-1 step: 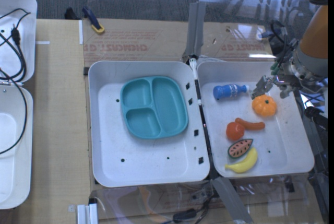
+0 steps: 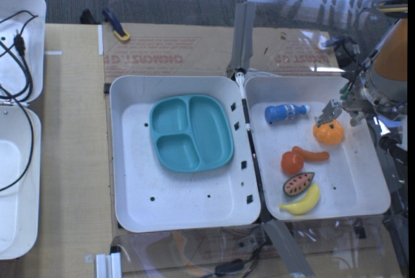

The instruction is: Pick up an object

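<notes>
The right bin (image 2: 363, 205) holds several toy foods. A blue bottle (image 2: 285, 113) lies on its side at the back. An orange (image 2: 329, 134) sits to the bottle's right. Nearer the front are a red vegetable (image 2: 297, 159), a watermelon slice (image 2: 298, 184) and a yellow banana (image 2: 302, 201). My gripper (image 2: 342, 116) hangs over the bin's back right, just above and behind the orange. Its fingers stand open, the left fingertip (image 2: 326, 116) close to the orange's top. Nothing is between them.
A teal divided plate (image 2: 192, 133) lies in the left bin (image 2: 130, 192). A grey post (image 2: 242, 37) stands behind the seam between the bins. Cables and white trays (image 2: 16, 76) lie at the far left. The arm (image 2: 392, 56) comes in over the right bin's far right edge.
</notes>
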Available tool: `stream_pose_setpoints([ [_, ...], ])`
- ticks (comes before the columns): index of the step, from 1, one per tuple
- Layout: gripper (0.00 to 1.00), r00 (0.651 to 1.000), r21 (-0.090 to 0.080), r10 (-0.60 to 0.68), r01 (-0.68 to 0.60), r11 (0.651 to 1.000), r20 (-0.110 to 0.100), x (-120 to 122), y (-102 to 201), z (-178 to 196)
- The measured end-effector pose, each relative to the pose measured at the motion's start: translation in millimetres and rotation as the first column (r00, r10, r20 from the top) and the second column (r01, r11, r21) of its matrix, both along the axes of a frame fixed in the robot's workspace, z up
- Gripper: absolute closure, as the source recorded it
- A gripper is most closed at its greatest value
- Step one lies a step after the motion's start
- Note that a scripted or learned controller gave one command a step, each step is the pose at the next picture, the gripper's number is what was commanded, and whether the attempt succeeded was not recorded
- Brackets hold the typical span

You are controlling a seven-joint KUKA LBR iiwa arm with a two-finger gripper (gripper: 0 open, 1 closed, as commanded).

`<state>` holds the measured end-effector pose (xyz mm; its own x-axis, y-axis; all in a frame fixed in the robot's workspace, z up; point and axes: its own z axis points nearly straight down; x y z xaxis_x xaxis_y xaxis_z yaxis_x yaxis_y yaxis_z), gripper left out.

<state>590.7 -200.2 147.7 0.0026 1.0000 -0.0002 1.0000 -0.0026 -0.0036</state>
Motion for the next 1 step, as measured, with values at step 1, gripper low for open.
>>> stream_pose_setpoints([
  [1, 0.00, 1.000, 0.001, 0.002, -0.002, 1.000, 0.000, -4.8, -1.9, -57.3],
])
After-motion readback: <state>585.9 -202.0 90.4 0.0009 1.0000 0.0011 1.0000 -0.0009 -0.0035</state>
